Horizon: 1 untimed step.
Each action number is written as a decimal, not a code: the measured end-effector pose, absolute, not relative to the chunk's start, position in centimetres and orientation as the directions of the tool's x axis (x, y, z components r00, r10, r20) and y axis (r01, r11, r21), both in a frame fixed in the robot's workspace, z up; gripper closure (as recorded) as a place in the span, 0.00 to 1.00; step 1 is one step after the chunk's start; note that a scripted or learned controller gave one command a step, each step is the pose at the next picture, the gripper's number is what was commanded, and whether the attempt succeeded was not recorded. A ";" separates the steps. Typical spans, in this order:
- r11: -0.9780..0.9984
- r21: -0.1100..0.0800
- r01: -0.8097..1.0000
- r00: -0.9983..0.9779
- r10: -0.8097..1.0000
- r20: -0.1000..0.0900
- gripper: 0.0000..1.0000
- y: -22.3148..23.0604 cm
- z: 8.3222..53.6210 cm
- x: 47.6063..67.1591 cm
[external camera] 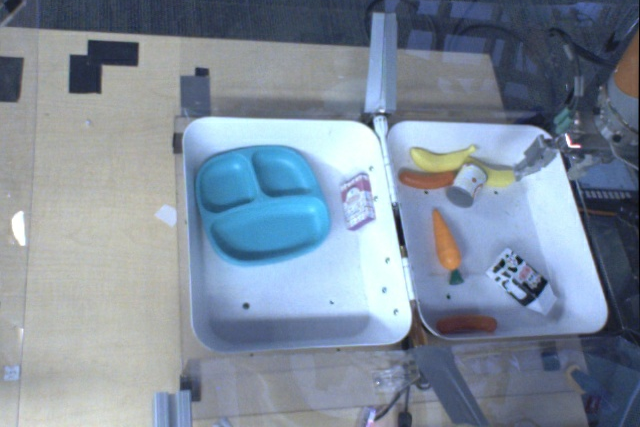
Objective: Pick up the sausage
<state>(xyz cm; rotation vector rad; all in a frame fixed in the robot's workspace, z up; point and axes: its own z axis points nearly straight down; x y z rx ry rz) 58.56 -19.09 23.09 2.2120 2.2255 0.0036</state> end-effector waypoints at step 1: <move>0.027 0.023 0.999 -0.027 1.000 -0.005 0.00 -20.4 10.9 64.9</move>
